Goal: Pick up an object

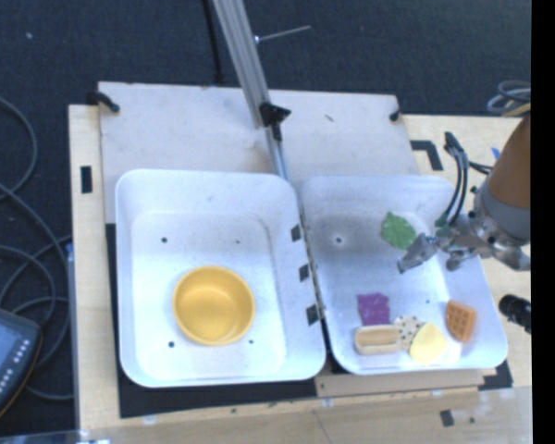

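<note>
1. While the arm reaches in from the right, its gripper [435,251] hangs over the upper right part of the right bin [347,213], just beside a green object [400,230] lying on the bin floor.
2. From where I stand the two fingers look spread apart, one pointing down-left toward the middle of the bin, the other shorter and nearer the wrist. Nothing sits between them, so the gripper has hold of nothing.
3. My reading is that this is the approach step: the gripper is close to the green object but not around it, and I cannot tell whether a fingertip touches it.
4. Other candidates lie along the near edge of the same bin: a purple block [374,307], a tan roll [377,339], a pale yellow piece [429,343] with a small speckled bit next to it, and an orange waffle-like piece [460,320]. These are well apart from the fingers.
5. A yellow bowl [214,304] sits alone in the left bin [143,211], far from the arm.
6. The next move, I would judge, calls for shifting slightly toward the green object so the fingers straddle it, lowering to the bin floor, then closing. It sits near the bin's far wall, so a finger could catch the rim.
</note>
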`<state>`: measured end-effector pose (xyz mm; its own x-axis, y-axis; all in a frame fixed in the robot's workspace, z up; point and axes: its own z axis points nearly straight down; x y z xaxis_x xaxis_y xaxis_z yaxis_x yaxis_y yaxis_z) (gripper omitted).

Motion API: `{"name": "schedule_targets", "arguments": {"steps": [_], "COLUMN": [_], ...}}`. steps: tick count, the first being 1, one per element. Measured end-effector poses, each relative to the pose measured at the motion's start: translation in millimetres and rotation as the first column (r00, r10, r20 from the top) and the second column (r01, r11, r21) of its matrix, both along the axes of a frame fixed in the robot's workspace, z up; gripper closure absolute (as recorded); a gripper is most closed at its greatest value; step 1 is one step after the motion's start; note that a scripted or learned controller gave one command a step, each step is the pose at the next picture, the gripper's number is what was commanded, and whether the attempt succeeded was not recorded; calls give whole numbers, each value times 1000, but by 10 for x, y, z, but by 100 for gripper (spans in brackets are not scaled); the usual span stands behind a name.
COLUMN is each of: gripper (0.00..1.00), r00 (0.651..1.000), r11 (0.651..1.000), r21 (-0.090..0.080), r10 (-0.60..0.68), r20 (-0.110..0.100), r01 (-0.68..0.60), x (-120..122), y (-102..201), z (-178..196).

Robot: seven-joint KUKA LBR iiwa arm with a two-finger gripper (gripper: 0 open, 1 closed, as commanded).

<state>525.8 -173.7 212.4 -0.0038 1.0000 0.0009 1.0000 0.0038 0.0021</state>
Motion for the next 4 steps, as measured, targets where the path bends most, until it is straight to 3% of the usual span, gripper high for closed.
{"name": "schedule_targets", "arguments": {"steps": [1,3,4], "gripper": [0,0,0], "r00": [1000,1000,1000], "r11": [1000,1000,1000], "r21": [0,-3,-4], "r10": [-1,-6,-8], "r20": [1,-5,1], "r01": [1,6,8], "x": [1,-14,-1], "y": [0,-53,-77], "z": [1,-845,-1100]}}
